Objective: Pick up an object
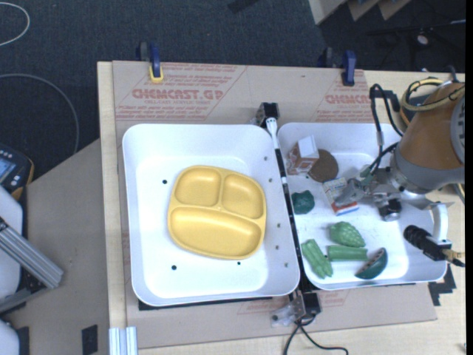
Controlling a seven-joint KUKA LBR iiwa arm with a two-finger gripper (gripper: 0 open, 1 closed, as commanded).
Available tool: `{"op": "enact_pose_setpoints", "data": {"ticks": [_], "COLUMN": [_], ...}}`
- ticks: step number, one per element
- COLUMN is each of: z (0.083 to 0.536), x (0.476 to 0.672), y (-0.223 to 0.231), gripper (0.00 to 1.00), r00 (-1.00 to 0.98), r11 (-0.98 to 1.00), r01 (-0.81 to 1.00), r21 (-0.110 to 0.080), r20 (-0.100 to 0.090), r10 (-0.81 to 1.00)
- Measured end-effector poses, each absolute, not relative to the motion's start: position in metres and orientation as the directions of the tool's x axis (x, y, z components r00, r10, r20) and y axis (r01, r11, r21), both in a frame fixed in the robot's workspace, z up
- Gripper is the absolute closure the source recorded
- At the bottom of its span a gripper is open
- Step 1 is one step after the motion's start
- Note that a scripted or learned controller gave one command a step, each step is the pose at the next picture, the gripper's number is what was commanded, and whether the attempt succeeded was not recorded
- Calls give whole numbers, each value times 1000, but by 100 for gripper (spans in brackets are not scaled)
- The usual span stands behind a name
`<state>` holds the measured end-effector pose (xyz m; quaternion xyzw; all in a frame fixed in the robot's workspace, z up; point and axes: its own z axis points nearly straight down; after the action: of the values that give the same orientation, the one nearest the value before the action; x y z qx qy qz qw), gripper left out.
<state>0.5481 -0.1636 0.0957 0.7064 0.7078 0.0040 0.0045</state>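
Observation:
My gripper [347, 193] is low in the right bin [421, 272], near its middle, with the grey arm and its orange band [432, 135] reaching in from the right. A small red and white item [346, 207] lies right under the gripper's tip, partly hidden by it. A brown and white box [303, 156] and a dark brown round piece [324, 166] sit just beyond it to the left. A teal lump [302, 201] lies near the bin's left wall.
A green bumpy piece [346, 234], a green stick [347, 254], a green pod [316, 259] and a watermelon slice [372, 264] lie along the right bin's front. The left bin [148, 272] bears a yellow divided plate [217, 211]. Black cables [380, 117] hang by the arm.

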Motion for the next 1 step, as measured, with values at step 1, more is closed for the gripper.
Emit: {"op": "enact_pose_setpoints", "data": {"ticks": [1], "z": [90], "x": [628], "y": [-152], "gripper": [0], "r00": [-5], "r11": [5], "r01": [1000], "r21": [11], "r20": [-3], "r10": [1000]}}
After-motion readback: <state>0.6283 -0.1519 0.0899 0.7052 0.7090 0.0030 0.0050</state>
